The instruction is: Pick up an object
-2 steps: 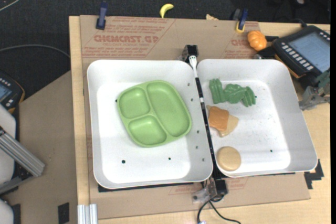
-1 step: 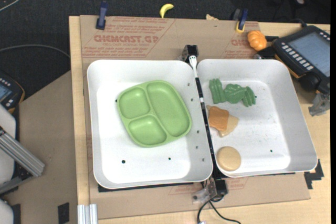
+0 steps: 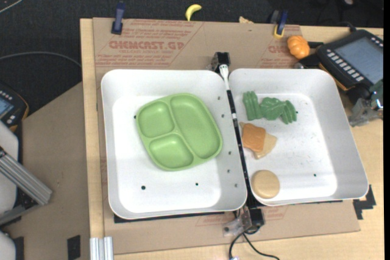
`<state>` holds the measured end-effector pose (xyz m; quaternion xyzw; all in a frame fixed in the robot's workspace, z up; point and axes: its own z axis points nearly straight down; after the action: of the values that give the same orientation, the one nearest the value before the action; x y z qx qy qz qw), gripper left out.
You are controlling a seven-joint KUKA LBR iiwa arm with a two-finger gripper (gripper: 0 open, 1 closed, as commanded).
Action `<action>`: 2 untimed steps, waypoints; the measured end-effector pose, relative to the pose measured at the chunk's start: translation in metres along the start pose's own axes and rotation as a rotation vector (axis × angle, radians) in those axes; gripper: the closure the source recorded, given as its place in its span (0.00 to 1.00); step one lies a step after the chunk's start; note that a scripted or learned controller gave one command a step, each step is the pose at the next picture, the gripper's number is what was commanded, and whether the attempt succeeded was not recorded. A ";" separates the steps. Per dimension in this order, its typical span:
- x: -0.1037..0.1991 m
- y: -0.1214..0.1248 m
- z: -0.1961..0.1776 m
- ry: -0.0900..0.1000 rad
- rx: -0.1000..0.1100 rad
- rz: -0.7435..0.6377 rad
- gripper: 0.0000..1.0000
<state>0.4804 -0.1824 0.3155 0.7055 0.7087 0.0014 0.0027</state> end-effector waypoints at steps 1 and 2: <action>-0.044 -0.002 0.017 0.000 0.006 0.009 1.00; -0.014 0.000 0.006 0.001 0.002 0.001 1.00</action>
<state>0.4802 -0.1960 0.3099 0.7059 0.7084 0.0009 0.0015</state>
